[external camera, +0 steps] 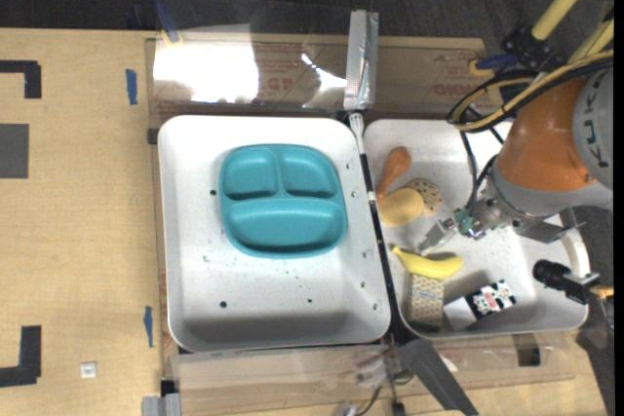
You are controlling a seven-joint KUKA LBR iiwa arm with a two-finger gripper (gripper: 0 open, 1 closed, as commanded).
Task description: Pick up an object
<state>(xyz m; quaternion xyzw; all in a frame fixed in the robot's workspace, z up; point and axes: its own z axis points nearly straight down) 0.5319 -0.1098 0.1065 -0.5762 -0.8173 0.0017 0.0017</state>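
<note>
Camera view: banana [429, 262] lies just at seven o'clock from the tool [441, 231], long axis three-to-nine; whether the tool is clenched I cannot tell.

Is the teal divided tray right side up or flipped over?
Right side up: the teal tray in the left bin shows three open compartments facing upward.

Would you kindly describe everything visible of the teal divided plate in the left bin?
The teal divided plate looks like smooth plastic with rounded corners. It has three compartments: two small ones on the far side, one wide one nearer the camera. It lies flat, right side up, about mid-floor in the left bin, apart from its walls. Nothing rests on it or touches it.
</note>
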